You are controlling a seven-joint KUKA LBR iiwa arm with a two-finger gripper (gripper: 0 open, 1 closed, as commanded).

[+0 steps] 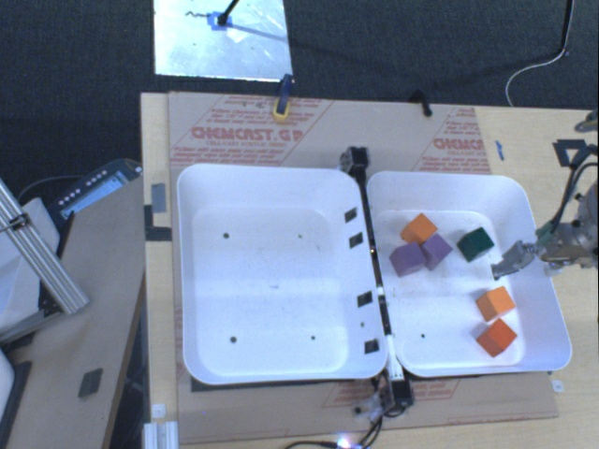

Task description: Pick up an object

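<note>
Gripper (513, 258) hovers over right bin (524, 195), holding nothing visible.

Even bright overhead light, slightly soft focus.

White bins (271, 181) hold orange, purple, green blocks (475, 243).

— What do we see of the arm (582, 232)?

— We see little: a grey, blurred metal end at the frame's right edge, with dark cables looping above it.

— And the gripper (510, 260)?

— We see a pale grey, blunt tip, its details too blurred to make out.
</note>
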